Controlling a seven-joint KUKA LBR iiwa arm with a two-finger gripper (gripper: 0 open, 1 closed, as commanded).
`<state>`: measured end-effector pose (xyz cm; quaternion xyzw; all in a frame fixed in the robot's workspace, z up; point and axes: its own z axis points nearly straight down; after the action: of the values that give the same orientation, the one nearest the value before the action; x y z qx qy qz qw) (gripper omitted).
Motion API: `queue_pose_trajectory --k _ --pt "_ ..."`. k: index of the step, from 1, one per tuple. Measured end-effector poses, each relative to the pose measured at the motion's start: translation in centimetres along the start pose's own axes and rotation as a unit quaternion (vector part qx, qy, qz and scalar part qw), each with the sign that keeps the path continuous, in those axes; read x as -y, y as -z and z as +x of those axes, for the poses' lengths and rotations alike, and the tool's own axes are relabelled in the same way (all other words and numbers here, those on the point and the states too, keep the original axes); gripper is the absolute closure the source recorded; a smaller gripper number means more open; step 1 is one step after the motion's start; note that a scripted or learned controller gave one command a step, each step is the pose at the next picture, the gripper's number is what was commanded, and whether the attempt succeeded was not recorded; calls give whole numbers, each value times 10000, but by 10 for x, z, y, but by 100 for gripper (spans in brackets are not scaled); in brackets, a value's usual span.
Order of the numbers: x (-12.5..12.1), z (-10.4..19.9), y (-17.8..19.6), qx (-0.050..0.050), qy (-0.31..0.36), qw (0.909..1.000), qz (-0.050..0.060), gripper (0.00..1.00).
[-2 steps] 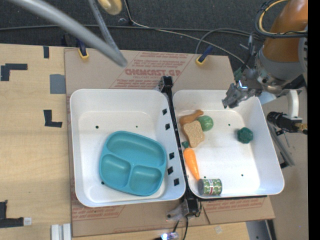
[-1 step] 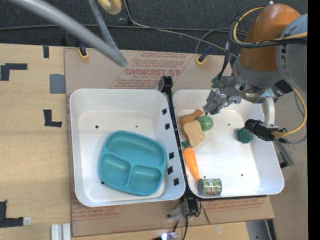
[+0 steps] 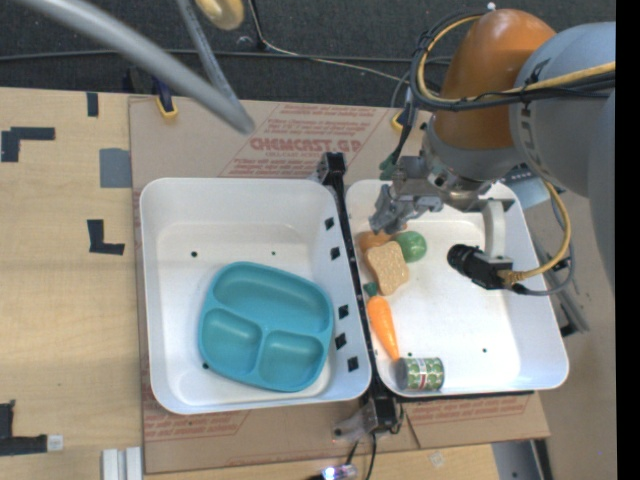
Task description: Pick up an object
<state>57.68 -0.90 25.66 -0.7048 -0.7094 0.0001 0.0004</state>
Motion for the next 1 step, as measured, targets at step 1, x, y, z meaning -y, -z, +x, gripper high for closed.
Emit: queue_pose_trajectory --k 1 --pt "14 48 -18 1 -6 10000 15 100"
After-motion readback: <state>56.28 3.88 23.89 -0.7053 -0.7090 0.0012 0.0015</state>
